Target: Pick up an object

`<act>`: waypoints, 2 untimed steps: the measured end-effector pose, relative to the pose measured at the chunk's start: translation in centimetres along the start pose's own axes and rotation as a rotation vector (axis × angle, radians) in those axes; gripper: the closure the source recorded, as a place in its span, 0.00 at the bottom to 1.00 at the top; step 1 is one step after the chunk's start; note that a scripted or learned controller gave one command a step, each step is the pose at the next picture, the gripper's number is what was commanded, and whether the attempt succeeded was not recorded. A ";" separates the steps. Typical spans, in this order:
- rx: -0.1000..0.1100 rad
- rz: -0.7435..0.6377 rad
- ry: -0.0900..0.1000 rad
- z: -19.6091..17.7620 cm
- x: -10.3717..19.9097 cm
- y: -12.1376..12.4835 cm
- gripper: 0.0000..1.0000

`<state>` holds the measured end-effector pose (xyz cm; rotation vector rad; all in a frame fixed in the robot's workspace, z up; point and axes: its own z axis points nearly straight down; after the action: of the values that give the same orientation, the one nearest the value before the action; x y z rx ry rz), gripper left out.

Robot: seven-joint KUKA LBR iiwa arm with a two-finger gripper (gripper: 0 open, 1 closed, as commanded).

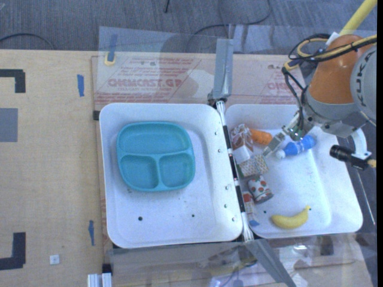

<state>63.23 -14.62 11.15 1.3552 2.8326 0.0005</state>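
Note:
My gripper hangs low in the right bin, at its upper middle, under the grey arm with the orange band. Its fingers stand open with nothing between them. A blue and white object lies just below and right of the fingertips, close to them. An orange carrot-like piece lies just to their left. Along the bin's left wall sit a brown and white packet, a small white cup, a checkered box and a red and white can. A banana lies at the front.
The left bin holds a teal divided plate in its upper left part. A metal divider separates the two bins. Black and yellow cables loop behind the arm, and a black fitting sticks out at the right.

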 end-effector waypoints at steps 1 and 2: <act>-0.001 -0.066 -0.001 -8.5 1.3 4.1 0.00; -0.002 0.061 -0.006 0.7 2.8 1.6 0.00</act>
<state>62.75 -11.48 10.43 1.4379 2.7843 -0.0009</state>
